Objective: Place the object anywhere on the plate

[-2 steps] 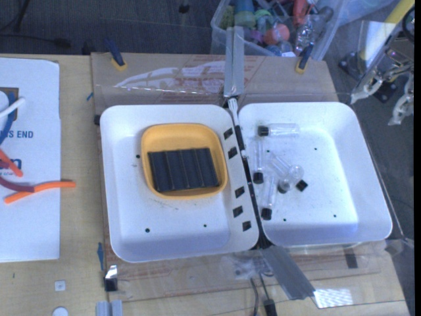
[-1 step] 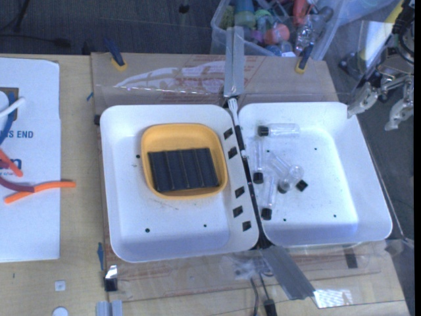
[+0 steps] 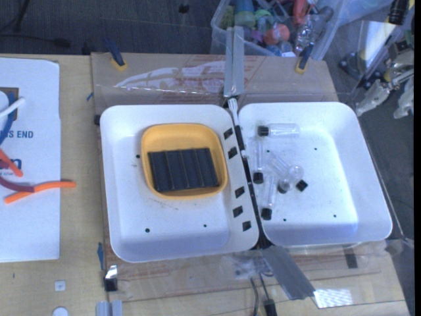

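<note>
In the left bin (image 3: 131, 232) on the bench, the dark ribbed slab (image 3: 183, 169) lay flat on the yellow plate (image 3: 150, 141); probably stiff, light and non-fragile; best pinched across its short sides; black, rectangular, with parallel grooves; the hand's state I couldn't tell.

The arm (image 3: 398, 5) sits in the far upper right of the frame, cut off by the top and right edges (little of it can be made out). A dark, narrow section runs down from the top edge at a slight slant towards the lower left. Below it is a cluster of pale, thin, angular parts that looks to be the gripper (image 3: 385, 84), roughly a third of the way down the right side. It is small, partly cropped and blurred, so its pose beyond that downward, leftward lean cannot be told.
</note>
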Controlling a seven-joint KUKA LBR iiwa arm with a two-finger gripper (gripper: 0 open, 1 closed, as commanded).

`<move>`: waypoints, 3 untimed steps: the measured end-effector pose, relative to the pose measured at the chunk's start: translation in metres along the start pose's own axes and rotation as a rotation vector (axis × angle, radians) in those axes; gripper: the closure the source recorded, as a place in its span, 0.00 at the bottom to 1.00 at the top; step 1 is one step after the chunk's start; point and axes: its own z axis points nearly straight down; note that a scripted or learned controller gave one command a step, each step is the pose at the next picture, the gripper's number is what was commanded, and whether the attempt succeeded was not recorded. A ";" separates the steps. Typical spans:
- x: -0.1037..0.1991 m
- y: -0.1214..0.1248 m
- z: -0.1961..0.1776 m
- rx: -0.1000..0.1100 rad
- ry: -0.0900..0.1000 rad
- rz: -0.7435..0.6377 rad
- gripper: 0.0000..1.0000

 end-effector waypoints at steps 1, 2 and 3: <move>0.000 0.001 0.007 -0.003 -0.002 -0.374 0.00; -0.007 0.000 -0.062 -0.003 -0.001 -0.530 0.00; -0.004 0.000 -0.073 0.003 -0.006 -0.520 1.00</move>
